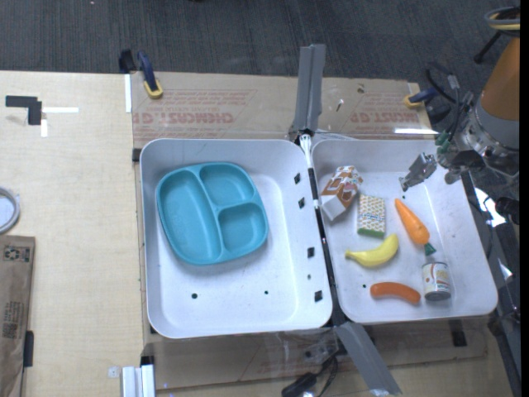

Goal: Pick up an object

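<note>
Two shallow white bins sit side by side on a bench, seen from above at a slant. The left bin (165,296) holds a blue divided plate (212,212). The right bin (463,304) holds six small things: a brown and white carton (340,190), a patterned box (371,216), a carrot (412,222), a banana (374,252), an orange sausage shape (395,291) and a small can (436,279).

The arm comes in from the right, and its gripper (418,172) hangs above the upper right part of the right bin. How widely it is spread cannot be told from this angle, and nothing can be seen held in it.

The nearest thing is the carrot, which lies just below the gripper in the picture, toward the bin's near edge. Its long axis runs diagonally, from upper left down to lower right, with the thin end at the top, closest to the gripper. The patterned box is just to the carrot's left and the can lies beyond its lower end. Taking the carrot would probably call for a short move down the picture and a grasp across its narrow width, not along its length.
</note>
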`<action>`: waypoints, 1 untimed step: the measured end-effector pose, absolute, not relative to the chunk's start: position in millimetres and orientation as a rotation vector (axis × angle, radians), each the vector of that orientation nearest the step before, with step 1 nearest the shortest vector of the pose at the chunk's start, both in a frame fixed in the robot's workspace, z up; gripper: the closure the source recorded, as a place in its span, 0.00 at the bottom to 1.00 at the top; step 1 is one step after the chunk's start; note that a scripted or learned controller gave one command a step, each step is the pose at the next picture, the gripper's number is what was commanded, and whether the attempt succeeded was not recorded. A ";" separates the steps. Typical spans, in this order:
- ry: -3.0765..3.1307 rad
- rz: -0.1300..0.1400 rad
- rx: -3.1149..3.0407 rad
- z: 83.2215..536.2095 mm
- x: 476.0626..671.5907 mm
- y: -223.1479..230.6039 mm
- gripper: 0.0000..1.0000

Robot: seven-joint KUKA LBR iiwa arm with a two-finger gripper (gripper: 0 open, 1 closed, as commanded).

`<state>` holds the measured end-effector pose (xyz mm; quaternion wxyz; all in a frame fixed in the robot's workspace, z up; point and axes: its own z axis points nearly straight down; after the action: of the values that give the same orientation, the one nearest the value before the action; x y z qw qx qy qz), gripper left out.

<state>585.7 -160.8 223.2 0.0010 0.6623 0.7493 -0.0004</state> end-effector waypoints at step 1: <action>2.466 0.001 1.942 102.3 587.9 -202.0 0.00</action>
<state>587.9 -202.0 102.3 0.0013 0.6186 0.7857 0.0003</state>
